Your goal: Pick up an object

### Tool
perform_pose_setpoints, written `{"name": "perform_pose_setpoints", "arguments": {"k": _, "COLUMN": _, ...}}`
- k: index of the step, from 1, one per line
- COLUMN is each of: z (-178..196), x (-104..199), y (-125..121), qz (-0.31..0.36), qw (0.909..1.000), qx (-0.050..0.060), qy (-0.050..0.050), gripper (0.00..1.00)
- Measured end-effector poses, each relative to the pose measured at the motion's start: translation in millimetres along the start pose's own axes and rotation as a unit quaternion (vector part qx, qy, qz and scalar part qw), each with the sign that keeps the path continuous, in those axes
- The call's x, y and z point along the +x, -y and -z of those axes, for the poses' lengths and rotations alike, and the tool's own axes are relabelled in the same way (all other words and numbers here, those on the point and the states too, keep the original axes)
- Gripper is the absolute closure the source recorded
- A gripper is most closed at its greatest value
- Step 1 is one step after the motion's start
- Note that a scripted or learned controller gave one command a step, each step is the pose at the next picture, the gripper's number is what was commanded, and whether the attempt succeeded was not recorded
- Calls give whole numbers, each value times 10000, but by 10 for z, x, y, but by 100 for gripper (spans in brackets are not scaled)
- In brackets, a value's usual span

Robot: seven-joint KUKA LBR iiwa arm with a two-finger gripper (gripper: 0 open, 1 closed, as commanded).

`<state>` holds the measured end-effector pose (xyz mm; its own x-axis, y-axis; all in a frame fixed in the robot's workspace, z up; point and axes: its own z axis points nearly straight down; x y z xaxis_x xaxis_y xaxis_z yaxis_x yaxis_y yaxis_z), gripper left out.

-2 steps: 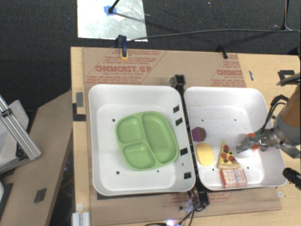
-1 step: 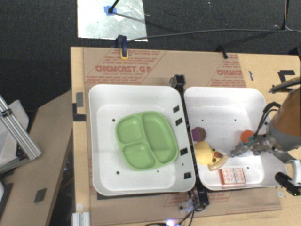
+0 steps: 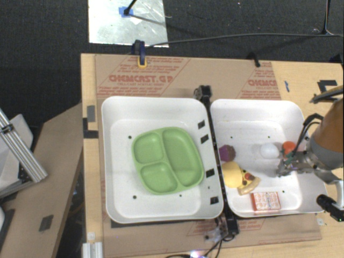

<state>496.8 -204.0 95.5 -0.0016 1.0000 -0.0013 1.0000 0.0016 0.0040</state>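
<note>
End effector (image 3: 284, 167) is hovering in the right bin (image 3: 252, 112); grip state cannot be determined.
Approach step is running: yellow toy (image 3: 232, 174), patterned card (image 3: 265, 201), white ball (image 3: 268, 151) and purple object (image 3: 227, 152) are lying nearby, ungrasped. Next move requires descending onto one item.

A: Any print legible?
B: The cardboard sheet (image 3: 177, 71) under the two white bins reads "CHEMCAST GP" in red, behind the left bin (image 3: 115, 144). A second red print behind the right bin (image 3: 293, 112) is partly legible, same wording apparently.
</note>
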Motion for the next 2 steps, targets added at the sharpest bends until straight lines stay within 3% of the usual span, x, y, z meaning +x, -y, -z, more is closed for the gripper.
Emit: {"name": "perform_pose_setpoints", "arguments": {"k": 2, "z": 1112, "x": 38, "y": 55, "qz": 15, "qw": 10000, "qx": -17, "qy": 8, "gripper": 100}}
